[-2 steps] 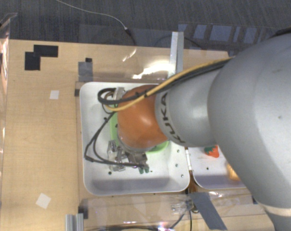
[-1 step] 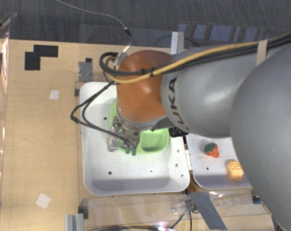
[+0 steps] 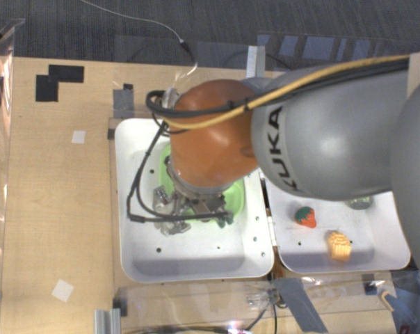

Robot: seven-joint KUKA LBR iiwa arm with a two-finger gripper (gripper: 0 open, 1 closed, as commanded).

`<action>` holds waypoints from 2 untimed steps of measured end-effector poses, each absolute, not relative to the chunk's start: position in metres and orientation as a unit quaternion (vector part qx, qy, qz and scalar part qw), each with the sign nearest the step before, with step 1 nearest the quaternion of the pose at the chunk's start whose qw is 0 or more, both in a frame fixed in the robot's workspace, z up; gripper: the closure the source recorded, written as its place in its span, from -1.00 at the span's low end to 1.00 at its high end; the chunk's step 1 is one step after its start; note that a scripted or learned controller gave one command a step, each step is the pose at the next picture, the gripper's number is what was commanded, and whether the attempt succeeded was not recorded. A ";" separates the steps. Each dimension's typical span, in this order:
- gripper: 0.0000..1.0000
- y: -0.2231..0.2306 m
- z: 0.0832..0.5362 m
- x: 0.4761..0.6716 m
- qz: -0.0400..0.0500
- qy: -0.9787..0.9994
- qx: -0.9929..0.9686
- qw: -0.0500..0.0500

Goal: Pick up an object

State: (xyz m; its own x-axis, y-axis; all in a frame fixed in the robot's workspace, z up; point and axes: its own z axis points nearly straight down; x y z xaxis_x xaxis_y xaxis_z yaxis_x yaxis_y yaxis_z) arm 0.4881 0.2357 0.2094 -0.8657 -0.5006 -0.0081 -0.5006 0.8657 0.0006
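My gripper [image 3: 186,214] reaches down into the left bin [image 3: 189,259], hanging below the orange wrist band. It sits over a bright green object [image 3: 234,193] that peeks out on both sides of the wrist. The arm hides most of that object and hides the fingertips. In the right bin [image 3: 377,256] lie a small red strawberry-like piece [image 3: 306,217] and a yellow-orange ridged piece [image 3: 339,245].
Black cables [image 3: 137,186] loop from the wrist along the left bin's left side. The big grey arm covers the right bin's upper part. A narrow gap divides the two bins. Wooden bench surface lies to the left.
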 end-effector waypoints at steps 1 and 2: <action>1.00 0.218 0.094 0.510 0.003 1.000 0.002 0.006; 1.00 0.224 0.195 0.510 0.004 0.981 0.195 0.005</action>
